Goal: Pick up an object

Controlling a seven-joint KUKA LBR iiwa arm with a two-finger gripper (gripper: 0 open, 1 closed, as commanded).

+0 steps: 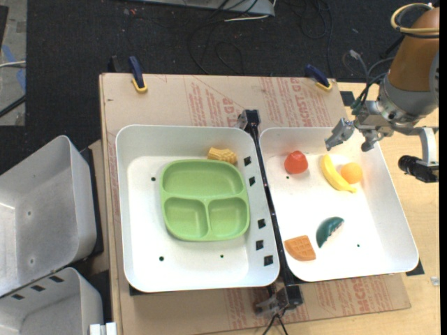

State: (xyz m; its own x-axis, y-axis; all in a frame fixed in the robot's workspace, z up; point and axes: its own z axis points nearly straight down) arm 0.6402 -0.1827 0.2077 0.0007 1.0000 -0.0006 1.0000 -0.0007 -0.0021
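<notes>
My gripper (354, 137) hangs open above the far edge of the right bin (391, 215), fingers spread and nothing between them. Just below it lie a yellow banana (333, 174) and an orange fruit (351, 172), touching each other. A red strawberry-like piece (296, 162) sits to their left. Nearer the front of this bin are a dark teal piece (328, 229) and an orange waffle-like piece (301, 248).
The left bin (140, 257) holds a green divided plate (205, 199) and a small yellow ridged piece (222, 155) at its far side. A black divider (265, 208) runs between the bins. Grey tubs (38, 208) stand at the left.
</notes>
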